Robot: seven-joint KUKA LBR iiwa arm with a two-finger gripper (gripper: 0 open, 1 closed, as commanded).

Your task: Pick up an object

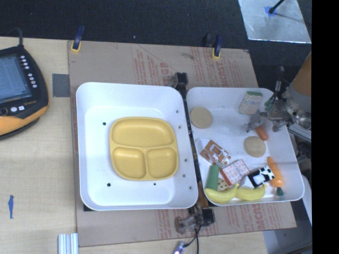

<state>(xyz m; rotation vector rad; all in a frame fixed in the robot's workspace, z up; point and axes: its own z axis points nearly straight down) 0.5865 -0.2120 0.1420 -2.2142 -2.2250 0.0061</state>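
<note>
a: while the arm is reaching in from the right, where is the gripper (259, 121) sitting?

b: it is hanging over the upper right part of the right bin (228, 97), close to the bin's right wall. grey metal parts are spreading out there, and a small orange-red piece (262, 133) is lying just under them.

a: is it holding that piece?

b: i cannot tell. the tips are blurring into the metal around them, so whether they are apart or together is not showing, and nothing is clearly sitting between them.

a: what is lying in that bin?

b: a round tan disc (201, 117) is lying near the upper left, and a second tan disc (255, 146) is resting just below the gripper. a small speckled card with a green edge (250, 102) is sitting at the top, beside the gripper. a printed red and white packet (214, 152) is lying in the middle, with another red packet (234, 170) below it. a green block (213, 177) is leaning against a yellow banana (234, 194) along the lower wall. a black and white toy (258, 177) is touching a carrot (275, 173) at the lower right.

a: and the left bin (90, 142)?

b: it is holding a yellow divided plate (144, 147), lying flat in the middle. an orange and black handheld screen (18, 91) is resting on the bench (32, 168) at the far left, well apart from both bins.
</note>
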